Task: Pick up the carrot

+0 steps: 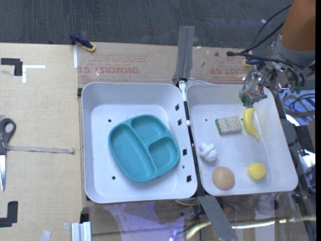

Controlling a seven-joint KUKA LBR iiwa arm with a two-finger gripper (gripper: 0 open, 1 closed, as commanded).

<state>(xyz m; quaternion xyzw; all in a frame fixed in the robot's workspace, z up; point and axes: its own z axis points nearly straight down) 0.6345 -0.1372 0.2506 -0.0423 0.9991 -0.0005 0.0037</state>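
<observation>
The gripper (252, 93) hung over the right bin's (273, 152) far edge, just above the banana (250, 123). Whether it was apart or together could not be told.

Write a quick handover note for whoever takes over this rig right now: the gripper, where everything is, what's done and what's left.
Gripper: at the far side of the right bin, just above the banana's upper end.
Right bin: banana, speckled block beside it, white crumpled item, tan ball, yellow ball, all lying on the bin floor.
Left bin: teal divided plate.
Done: nothing lifted.
Left: the whole pick. I cannot tell which item is meant as the carrot; check before going on.
</observation>
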